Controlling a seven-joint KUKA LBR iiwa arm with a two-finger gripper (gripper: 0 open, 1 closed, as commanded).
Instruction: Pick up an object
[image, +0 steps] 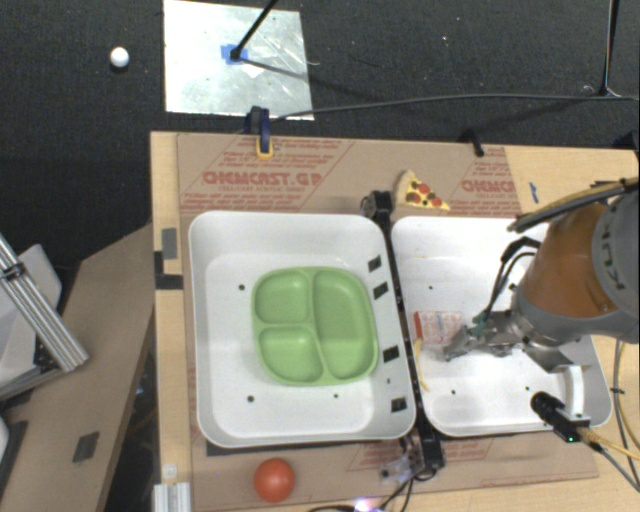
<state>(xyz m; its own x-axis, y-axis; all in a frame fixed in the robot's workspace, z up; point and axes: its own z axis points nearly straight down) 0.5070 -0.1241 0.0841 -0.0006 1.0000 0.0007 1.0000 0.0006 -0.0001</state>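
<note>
A small clear packet with red print (437, 326) lies in the right white bin (470, 250), near its left wall. My gripper (462, 343) hangs low over that bin, its metal fingertips just right of and below the packet, touching or nearly touching its edge. The grey arm with its orange band (570, 265) comes in from the right. A green divided plate (314, 325) rests in the middle of the left bin (215, 300).
A toy pizza slice (421, 192) lies on the cardboard behind the bins. A red-orange ball (274, 479) sits on the bench in front of the left bin. A blue and yellow clamp (261, 132) grips the board's back edge.
</note>
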